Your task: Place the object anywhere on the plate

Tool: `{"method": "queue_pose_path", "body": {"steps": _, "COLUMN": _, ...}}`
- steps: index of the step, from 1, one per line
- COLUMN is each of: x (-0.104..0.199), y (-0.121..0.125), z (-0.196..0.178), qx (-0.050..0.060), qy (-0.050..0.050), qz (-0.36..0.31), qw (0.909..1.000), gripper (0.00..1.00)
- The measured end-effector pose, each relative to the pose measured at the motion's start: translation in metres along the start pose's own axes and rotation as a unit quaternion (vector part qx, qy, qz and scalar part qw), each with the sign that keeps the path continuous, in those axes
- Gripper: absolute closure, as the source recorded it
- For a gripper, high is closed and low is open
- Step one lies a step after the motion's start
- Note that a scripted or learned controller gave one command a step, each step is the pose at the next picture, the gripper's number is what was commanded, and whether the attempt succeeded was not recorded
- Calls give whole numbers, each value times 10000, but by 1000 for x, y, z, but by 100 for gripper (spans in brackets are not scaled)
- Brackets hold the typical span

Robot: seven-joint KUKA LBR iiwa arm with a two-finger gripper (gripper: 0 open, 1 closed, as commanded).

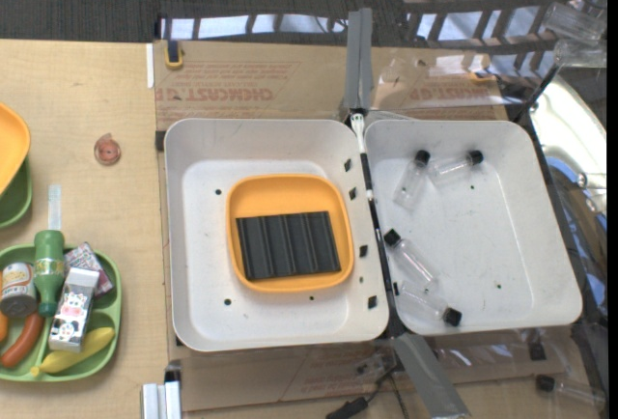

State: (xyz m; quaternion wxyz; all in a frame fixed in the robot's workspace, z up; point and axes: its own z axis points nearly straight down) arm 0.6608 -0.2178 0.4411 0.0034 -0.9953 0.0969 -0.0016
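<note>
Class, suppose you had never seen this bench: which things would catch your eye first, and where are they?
The orange plate in the left bin stands out most, with a dark ribbed block lying on it. In the right bin, several clear vials with black caps lie scattered. At the far left, a green tray holds toy food.

Cut off by the left edge: an orange dish point(10, 154) and a green tray point(104, 342) of toy food. Too small to identify: a pinkish round thing point(108, 150). Barely traceable in the right bin point(502, 243): clear vials point(413, 265), black caps alone distinct.
</note>
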Motion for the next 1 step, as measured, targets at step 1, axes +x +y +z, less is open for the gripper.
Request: {"method": "queue_pose_path", "body": {"steps": 1, "x": 0, "y": 0, "z": 0, "qx": -2, "qy": 3, "qz": 0, "qw": 10000, "gripper": 100}}
